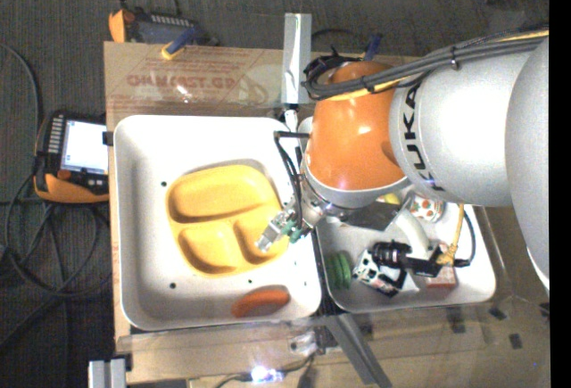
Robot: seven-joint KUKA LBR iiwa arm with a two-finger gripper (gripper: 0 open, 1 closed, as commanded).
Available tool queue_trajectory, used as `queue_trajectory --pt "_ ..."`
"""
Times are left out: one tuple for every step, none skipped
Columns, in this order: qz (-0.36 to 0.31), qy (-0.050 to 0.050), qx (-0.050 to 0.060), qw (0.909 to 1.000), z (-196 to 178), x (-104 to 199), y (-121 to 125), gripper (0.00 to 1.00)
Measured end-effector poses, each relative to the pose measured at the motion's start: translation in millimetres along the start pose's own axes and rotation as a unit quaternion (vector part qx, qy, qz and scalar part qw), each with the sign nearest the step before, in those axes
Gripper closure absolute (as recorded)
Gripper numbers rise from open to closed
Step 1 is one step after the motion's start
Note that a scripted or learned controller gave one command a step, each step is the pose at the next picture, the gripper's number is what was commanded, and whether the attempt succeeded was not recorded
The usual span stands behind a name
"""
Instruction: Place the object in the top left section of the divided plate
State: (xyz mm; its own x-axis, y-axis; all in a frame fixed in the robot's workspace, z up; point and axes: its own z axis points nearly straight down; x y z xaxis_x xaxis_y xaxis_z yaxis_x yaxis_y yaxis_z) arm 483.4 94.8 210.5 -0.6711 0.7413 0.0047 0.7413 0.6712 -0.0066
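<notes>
The tool (282,230) hangs low over the right rim of the yellow divided plate (223,217), which lies in the left bin (134,154) on the surface; whether it is wide, narrow or carrying anything cannot be told, since the tip is small and blurred against the plate. An orange object (261,300), the likeliest candidate for the task, lies flat near the front edge of the left bin, just beside the plate and apart from the tool. If that is the piece to move, the risk is plain: a release here would land nothing in the plate's top left section, and a descent could strike the plate's rim and shove it. Other small items (393,266) sit in the right bin (482,284) beneath the arm.
</notes>
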Motion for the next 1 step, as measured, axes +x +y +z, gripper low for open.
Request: queue_trajectory --pt "-0.014 -0.002 -0.001 0.9999 -28.0 -53.7 -47.0 1.00"
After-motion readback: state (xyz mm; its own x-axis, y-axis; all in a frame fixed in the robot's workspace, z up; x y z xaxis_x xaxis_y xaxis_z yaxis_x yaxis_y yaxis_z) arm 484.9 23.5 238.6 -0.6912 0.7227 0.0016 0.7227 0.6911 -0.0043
